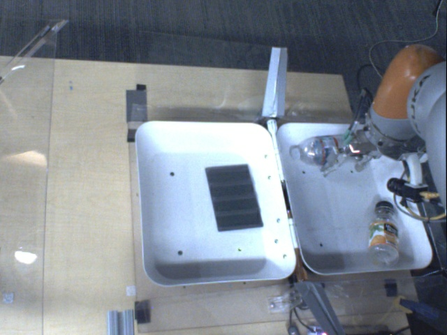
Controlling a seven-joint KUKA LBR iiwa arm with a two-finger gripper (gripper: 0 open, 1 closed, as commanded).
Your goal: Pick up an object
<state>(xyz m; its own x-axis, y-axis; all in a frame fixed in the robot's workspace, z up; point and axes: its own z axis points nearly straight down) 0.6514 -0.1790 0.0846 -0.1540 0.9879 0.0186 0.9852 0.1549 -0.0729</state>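
Observation:
My gripper [349, 151] reaches in from the right over the far part of the right bin [335, 253]. Its tip is right against a clear plastic bottle [312, 151] that lies on its side near the bin's far left corner. Whether the bottle is held is hidden by the glare and the gripper body. A small bottle with an orange label [382, 233] rests near the right bin's near right corner, apart from the gripper. A black ribbed rectangular pad [233, 197] lies flat in the middle of the left bin [160, 187].
A grey metal post [274, 82] rises at the far end of the divide between the bins. Black cables [412, 190] hang from the arm over the right bin's right rim. A clear panel [28, 159] covers the bench at the left.

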